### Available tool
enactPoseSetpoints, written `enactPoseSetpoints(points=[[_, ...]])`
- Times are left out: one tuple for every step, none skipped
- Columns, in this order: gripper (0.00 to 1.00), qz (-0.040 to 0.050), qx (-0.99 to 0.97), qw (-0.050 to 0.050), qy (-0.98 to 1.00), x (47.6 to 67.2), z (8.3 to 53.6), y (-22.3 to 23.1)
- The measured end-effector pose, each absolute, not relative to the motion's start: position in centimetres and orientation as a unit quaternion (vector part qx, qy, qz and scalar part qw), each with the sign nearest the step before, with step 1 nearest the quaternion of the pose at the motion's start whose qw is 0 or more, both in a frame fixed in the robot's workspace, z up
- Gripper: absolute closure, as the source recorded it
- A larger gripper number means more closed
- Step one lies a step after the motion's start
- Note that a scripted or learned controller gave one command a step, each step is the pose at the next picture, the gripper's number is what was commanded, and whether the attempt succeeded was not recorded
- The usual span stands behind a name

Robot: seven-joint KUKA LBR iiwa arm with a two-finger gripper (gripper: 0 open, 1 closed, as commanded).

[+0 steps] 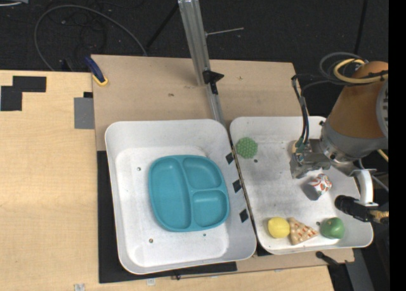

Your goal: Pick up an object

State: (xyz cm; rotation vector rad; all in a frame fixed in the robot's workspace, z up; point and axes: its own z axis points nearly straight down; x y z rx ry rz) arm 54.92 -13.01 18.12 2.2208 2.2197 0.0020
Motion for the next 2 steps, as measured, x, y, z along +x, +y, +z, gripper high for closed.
enactPoseSetpoints(points=[[1.00, 0.0006, 0.707, 0.001, 0.707, 55.0, 22.2, -13.1], [1.00, 0.0003, 0.705, -0.001, 0.709, 56.7, 23.2, -8.3]])
